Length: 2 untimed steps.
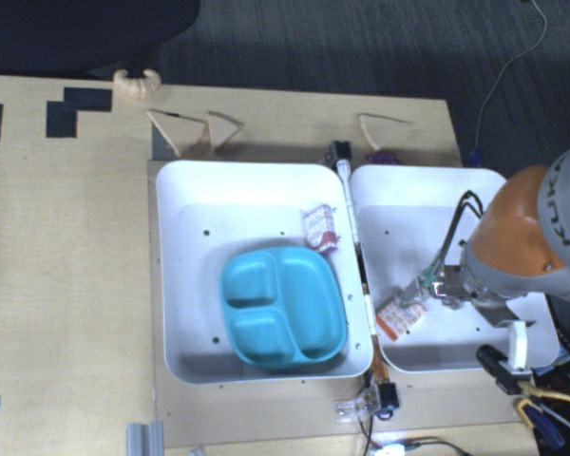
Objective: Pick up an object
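arm: grey body with orange band [513,231], reaches in from the right, sits over the right bin
pincer [420,291]: low inside the right bin, at the left end of the arm; can't tell whether it is released, clenched or grasping anything, tips too small and dark to read
packet, right bin [399,316]: small white and orange-red packet on the bin floor, near the bin's left wall, touching or just below the pincer tips; contact unclear
right bin [399,198]: shallow white bin, partly covered by the arm
left bin [185,255]: shallow white bin, side by side with the right bin
blue tray [283,305]: 3-compartment plastic tray, lying flat in the left bin, toward the front right, slightly rotated
packet, left bin [319,227]: small white and red packet, just behind the blue tray's far right corner, near the bin's right wall
table [66,283]: light wood, carries both bins
cable [453,226]: black, loops from the wrist above the pincer
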Available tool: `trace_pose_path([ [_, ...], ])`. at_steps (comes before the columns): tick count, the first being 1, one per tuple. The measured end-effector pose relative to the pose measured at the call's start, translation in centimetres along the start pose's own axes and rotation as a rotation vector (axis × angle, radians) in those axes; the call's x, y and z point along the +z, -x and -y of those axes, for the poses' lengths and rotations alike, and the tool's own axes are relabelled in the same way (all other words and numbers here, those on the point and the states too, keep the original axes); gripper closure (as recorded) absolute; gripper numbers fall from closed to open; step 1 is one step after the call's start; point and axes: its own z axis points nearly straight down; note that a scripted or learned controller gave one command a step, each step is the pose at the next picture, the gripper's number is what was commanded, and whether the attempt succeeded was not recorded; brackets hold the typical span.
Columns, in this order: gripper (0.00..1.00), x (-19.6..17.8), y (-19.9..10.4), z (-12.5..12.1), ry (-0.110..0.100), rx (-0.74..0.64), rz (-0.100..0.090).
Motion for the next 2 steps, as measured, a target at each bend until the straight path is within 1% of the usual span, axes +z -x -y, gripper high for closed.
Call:
trace_pose_path([
  [1, 1.00, -1.3, -0.4, -0.4, 0.006, -0.004, -0.008],
  [2, 1.00, 0.5, 5.8, -4.5, -0.013, -0.004, -0.008],
])
